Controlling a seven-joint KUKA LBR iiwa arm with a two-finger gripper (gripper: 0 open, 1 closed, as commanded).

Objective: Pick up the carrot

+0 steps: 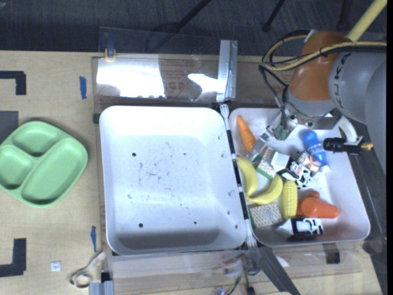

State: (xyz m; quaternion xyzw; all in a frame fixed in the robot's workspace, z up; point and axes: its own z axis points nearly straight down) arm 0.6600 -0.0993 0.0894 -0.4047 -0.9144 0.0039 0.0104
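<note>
The carrot (pixel 245 134) is a short orange cone lying at the far left of the right bin (pixel 350 226), close to the wall shared with the left bin. My gripper (pixel 269 139) hangs just to the carrot's right, low over the bin, reaching down from the grey arm with the orange band (pixel 316 72). A small gap shows between the gripper and the carrot. Nothing is seen held.
The right bin is crowded: a banana (pixel 261 186), a corn cob (pixel 290 198), an orange toy (pixel 319 208), a blue bottle (pixel 312 143) and black-and-white pieces (pixel 302 171). The left bin (pixel 116 128) sits beside it. A green divided plate (pixel 40 161) lies far left on the bench.
</note>
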